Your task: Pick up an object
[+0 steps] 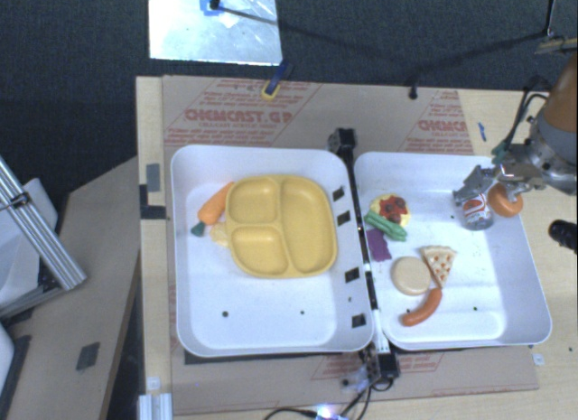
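My gripper [475, 203] hangs over the right bin [524, 269], near its upper right part. A small orange and white object [505, 201] sits right beside the gripper on its right; whether they touch is unclear. In the same bin lie a red and yellow toy [392, 208], a green bean pod [386, 225], a purple piece [378, 246], a round beige disc [409, 275], a pizza slice [440, 263] and a sausage [422, 308]. All of these are to the gripper's left and lower left, apart from it.
The left bin [194, 319] holds a yellow divided plate [275, 226] with a toy carrot [214, 204] against its left edge. A black divider with clips [354, 228] runs between the bins. Cables cross the dark floor behind the bench.
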Motion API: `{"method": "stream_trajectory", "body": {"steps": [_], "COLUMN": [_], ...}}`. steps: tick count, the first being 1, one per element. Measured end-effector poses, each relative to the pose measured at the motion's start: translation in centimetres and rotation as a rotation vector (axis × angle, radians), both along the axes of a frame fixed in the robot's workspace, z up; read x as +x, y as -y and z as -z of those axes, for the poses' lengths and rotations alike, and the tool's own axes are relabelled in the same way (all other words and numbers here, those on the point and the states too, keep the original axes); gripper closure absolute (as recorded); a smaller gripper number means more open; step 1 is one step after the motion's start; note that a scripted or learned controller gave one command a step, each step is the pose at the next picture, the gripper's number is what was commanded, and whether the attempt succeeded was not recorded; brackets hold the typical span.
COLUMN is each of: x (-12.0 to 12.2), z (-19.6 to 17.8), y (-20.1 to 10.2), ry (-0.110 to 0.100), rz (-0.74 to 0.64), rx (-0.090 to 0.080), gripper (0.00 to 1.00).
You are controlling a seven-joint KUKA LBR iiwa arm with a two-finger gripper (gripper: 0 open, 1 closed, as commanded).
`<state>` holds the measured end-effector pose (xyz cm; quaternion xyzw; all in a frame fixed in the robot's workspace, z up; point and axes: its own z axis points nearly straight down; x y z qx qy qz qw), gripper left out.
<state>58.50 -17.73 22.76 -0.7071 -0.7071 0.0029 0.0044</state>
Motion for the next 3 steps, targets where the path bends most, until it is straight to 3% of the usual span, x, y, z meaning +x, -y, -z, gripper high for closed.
{"method": "stream_trajectory", "body": {"steps": [1, 3], "x": [0.3, 0.1], "z": [-0.7, 8.7], "y": [0.0, 0.8], "ry": [0.011, 0.008], "rz": [-0.003, -0.001], "rx": [-0.003, -0.001], "gripper": [0.0, 0.0]}}
